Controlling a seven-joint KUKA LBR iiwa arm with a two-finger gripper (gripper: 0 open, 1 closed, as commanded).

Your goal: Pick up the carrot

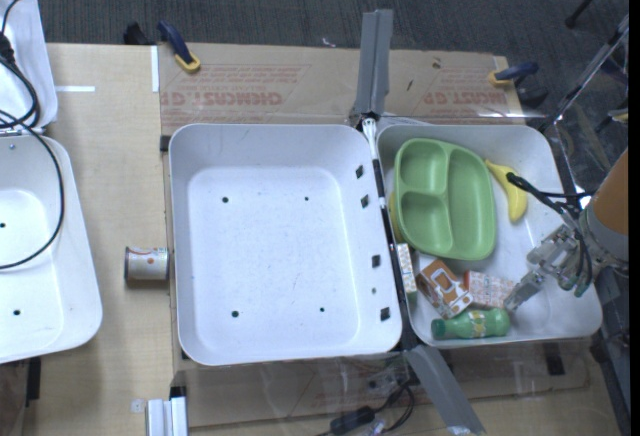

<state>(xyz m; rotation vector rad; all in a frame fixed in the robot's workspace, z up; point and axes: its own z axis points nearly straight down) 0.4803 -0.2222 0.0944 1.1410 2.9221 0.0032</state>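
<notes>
Green bottle (470, 325) lies on its side at the near edge of the right bin (560, 332), nearest to view.

Carrot: none I can pick out with certainty. The only orange piece in the bin is a small orange-and-white box (446, 286), which looks like a carton. The carrot may lie hidden under the plate or the arm.

Gripper (522, 296) sits low in the right bin's near right part, just beside a pink packet (488, 288) and just above the bottle. Wide or narrow: cannot tell. Nothing seen held.

Further out: green divided plate (445, 199) at the far side, yellow banana (510, 192) to its right. Left bin (270, 234) alongside, small can (147, 264) on the bench beyond it.

Step, as I judge it: searching or approaching, grasp not made. Next move calls for locating the carrot first, then descending clear of bottle and packet.
</notes>
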